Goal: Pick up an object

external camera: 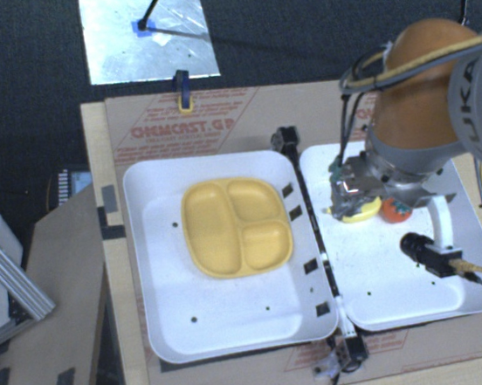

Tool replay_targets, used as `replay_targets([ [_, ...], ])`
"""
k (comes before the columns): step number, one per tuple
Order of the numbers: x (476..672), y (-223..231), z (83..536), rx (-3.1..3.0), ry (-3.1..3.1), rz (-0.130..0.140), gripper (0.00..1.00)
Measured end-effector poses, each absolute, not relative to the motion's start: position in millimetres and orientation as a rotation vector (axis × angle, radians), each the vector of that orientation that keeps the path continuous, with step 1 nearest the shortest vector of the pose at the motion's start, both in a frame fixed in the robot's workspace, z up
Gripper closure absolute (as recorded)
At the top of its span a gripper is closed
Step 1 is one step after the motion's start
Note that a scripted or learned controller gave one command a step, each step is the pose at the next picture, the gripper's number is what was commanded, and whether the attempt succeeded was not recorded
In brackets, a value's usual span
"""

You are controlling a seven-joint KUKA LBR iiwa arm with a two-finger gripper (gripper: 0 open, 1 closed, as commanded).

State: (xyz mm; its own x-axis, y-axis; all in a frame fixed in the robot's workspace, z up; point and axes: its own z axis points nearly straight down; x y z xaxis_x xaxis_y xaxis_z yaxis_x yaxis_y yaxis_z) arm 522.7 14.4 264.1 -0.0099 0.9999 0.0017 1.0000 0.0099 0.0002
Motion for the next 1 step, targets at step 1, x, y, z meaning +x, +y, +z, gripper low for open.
replay_targets([
  [1,518.3,65.7,264.2,-2.211,-2.232,-0.004,1.0],
])
